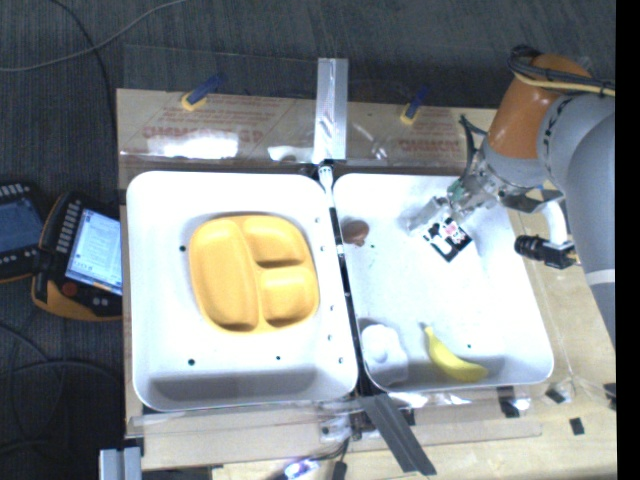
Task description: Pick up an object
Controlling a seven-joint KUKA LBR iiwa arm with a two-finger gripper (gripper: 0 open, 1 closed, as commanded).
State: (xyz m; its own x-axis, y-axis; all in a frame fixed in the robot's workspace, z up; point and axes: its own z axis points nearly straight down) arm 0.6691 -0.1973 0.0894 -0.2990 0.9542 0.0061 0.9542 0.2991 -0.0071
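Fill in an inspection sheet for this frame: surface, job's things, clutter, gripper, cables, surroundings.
Surface: two white bins, left bin, right bin.
Job's things: banana, brown ball and white cup in right bin.
Clutter: yellow tray in left bin.
Gripper: gripper low over right bin's far side; finger state unclear.
Cables: black cable on floor.
Surroundings: pendant left of bench; dark carpet.

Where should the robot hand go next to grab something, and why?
Probably a short move toward the banana. The gripper is over the upper part of the right bin, with nothing seen between its fingers. The banana lies alone near that bin's front edge, apart from the white cup and the small brown thing, so it looks like the easiest grab.
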